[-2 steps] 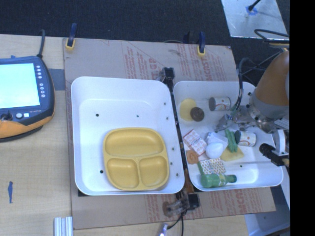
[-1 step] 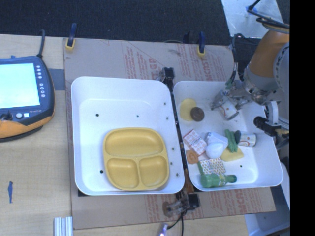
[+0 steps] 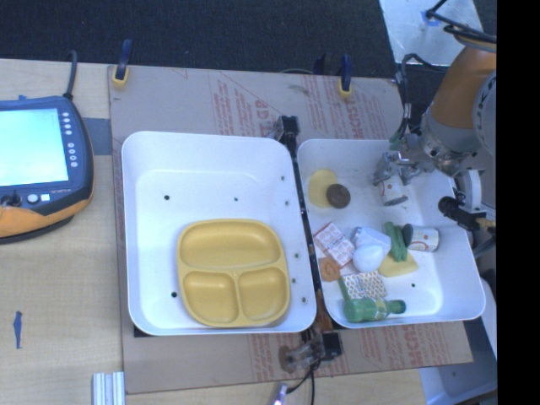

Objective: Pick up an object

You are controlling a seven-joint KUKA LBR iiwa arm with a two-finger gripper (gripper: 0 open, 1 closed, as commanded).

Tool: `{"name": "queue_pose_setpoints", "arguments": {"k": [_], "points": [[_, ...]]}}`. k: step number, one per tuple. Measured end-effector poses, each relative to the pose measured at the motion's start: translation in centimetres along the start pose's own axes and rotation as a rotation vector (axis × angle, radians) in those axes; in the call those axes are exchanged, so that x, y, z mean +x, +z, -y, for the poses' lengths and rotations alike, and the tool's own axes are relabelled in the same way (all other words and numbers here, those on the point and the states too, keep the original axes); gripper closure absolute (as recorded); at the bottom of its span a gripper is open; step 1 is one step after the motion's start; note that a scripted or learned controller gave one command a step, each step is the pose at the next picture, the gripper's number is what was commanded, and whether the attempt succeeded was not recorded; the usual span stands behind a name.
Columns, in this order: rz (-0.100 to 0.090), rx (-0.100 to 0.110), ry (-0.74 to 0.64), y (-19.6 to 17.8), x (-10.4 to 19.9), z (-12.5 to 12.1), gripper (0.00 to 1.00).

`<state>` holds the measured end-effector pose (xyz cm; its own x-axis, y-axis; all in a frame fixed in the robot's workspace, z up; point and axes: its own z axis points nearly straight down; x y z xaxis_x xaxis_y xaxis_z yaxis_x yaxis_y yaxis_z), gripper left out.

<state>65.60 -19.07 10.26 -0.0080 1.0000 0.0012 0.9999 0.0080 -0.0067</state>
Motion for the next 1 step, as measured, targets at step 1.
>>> {"name": "queue_pose_setpoints", "arguments": {"k": [1], "points": [[0.001,-0.002,0.002,1.08,4.29,-0.05,1.0]]}}
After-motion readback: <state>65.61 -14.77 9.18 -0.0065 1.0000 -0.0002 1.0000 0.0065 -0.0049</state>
